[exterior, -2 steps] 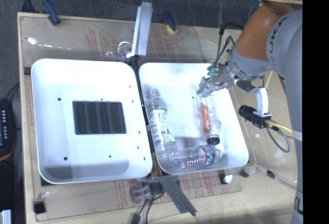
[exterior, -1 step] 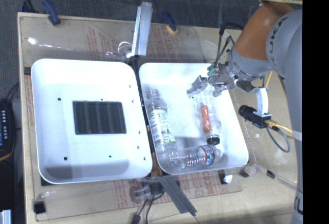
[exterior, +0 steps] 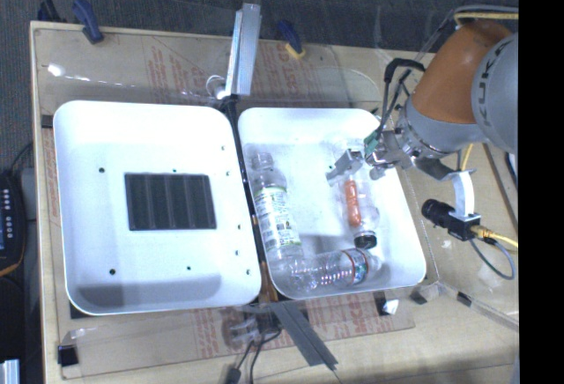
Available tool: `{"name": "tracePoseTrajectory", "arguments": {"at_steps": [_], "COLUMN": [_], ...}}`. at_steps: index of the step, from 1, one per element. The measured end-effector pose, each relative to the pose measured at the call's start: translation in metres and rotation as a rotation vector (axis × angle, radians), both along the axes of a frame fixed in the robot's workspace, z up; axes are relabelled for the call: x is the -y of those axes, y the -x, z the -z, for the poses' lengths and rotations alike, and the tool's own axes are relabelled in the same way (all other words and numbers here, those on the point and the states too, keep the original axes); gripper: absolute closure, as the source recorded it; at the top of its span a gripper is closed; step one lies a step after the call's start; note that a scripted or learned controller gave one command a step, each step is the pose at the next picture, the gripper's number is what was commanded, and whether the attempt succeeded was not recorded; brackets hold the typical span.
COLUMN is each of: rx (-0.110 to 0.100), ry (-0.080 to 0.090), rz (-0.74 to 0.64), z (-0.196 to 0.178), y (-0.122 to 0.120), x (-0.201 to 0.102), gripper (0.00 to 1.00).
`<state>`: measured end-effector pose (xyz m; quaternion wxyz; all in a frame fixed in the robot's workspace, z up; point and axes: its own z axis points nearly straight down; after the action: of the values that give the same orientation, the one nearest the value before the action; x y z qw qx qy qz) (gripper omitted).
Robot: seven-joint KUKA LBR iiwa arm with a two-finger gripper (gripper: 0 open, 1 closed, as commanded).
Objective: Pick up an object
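Note:
My gripper (exterior: 357, 162) hangs over the far right part of the right bin (exterior: 407, 224), just above an orange item (exterior: 352, 203) that lies inside a clear tube with a black cap (exterior: 365, 240). A clear plastic bottle with a green and white label (exterior: 274, 213) lies along the bin's left side. A second clear bottle (exterior: 332, 269) lies across the near end. Nothing is visibly held by the gripper.
The left bin (exterior: 88, 153) holds a dark ribbed rectangular block (exterior: 170, 201) at its middle. A grey metal bar (exterior: 243, 48) stands behind the divide between the bins. Blue clamps (exterior: 88, 21) grip the bench's far edge.

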<state>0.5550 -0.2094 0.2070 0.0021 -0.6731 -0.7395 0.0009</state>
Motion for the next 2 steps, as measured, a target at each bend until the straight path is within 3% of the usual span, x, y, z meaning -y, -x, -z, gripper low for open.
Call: {"name": "tracePoseTrajectory", "arguments": {"at_steps": [1,2], "rx": [0.000,0.000], "ry": [-0.001,0.000], "rz": [-0.140,-0.168], "z": [-0.026,0.050], "y": [0.023,0.011], "x": [0.000,-0.001], "gripper": [0.00,0.00]}}
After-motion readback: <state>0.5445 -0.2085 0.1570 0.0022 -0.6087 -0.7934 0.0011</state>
